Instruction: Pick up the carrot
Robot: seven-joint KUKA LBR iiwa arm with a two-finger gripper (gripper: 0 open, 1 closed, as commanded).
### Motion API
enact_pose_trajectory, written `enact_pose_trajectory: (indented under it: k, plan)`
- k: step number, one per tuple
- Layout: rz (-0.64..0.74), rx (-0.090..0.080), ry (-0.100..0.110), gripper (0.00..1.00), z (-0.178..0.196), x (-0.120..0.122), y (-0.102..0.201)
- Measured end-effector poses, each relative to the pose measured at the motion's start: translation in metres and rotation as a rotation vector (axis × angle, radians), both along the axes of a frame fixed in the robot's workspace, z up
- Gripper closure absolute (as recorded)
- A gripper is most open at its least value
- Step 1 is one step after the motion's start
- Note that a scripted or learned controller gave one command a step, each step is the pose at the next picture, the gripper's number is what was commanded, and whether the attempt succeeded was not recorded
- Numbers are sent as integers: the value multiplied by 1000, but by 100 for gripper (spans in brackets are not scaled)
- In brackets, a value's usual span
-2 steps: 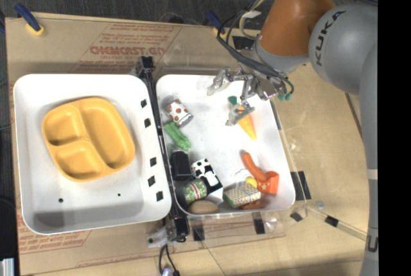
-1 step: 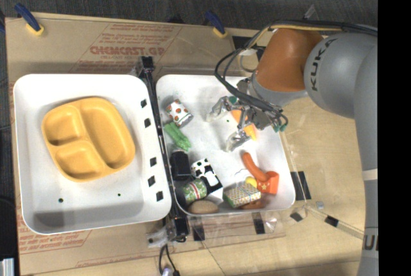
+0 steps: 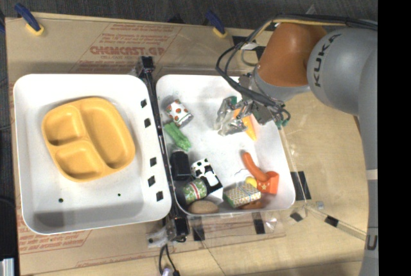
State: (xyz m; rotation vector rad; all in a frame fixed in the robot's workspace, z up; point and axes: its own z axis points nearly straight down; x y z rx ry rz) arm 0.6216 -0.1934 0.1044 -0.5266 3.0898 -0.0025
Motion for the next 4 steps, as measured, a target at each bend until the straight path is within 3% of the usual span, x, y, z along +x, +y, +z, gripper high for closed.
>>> enact_pose_trajectory:
  k: [1,2,3,4]
  plan:
    - [5,-1,-6,100,12,2,2]
    - [289,1,9,100,-13,-50,-16]
    - [288,1,8,0,-12,-49,-16]
    - [293,1,4,100,-1,-47,-14]
